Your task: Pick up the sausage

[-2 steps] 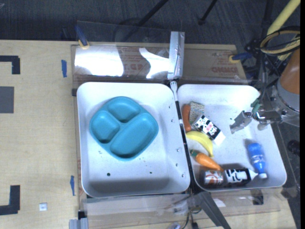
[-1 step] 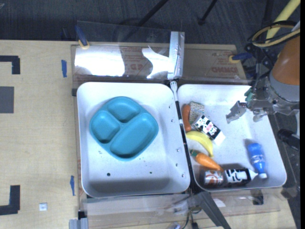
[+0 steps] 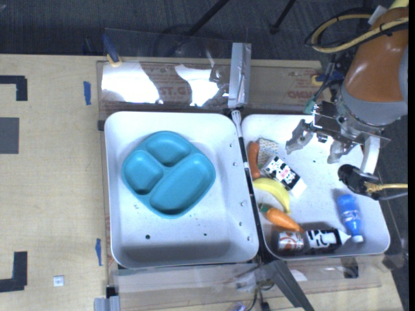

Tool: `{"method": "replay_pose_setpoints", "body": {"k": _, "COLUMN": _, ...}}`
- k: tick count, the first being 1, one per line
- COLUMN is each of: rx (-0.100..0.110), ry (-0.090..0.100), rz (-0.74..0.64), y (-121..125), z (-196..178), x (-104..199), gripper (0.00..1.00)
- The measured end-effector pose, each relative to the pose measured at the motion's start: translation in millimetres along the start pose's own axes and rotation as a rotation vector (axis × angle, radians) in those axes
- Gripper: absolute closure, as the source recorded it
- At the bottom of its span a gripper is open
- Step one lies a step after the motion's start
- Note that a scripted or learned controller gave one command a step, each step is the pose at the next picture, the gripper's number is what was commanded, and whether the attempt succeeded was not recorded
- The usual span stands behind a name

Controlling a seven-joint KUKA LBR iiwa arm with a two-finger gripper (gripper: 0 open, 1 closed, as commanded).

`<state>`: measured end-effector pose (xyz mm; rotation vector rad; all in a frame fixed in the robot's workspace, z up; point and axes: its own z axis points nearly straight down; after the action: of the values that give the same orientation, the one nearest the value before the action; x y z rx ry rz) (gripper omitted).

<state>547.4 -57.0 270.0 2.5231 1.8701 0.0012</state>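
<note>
Bottle (image 3: 314,239) lies nearest you, along right bin (image 3: 382,235) front wall. Gripper (image 3: 319,142): fingers spread, nothing between them, hovering over rear of right bin. Sausage (image 3: 253,158) lies well apart from gripper, against divider, rear end beside patterned carton (image 3: 283,172). Likely light, firm, smooth, may roll; take hold mid-length, across narrow width.

The arm (image 3: 382,57) is cut off by the top and right edges. The sausage (image 3: 253,159) lies partly hidden against the divider beside the black-and-white carton (image 3: 283,172). The can's (image 3: 291,240) label is too small to read
</note>
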Motion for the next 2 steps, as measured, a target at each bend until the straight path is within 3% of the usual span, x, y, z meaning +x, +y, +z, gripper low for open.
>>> {"method": "replay_pose_setpoints", "body": {"k": 1, "rx": 0.004, "ry": 0.000, "rz": -0.054, "y": 13, "z": 84, "x": 5, "gripper": 0.00}}
{"method": "replay_pose_setpoints", "body": {"k": 2, "rx": 0.006, "ry": 0.001, "rz": -0.246, "y": -79, "z": 34, "x": 27, "gripper": 0.00}}
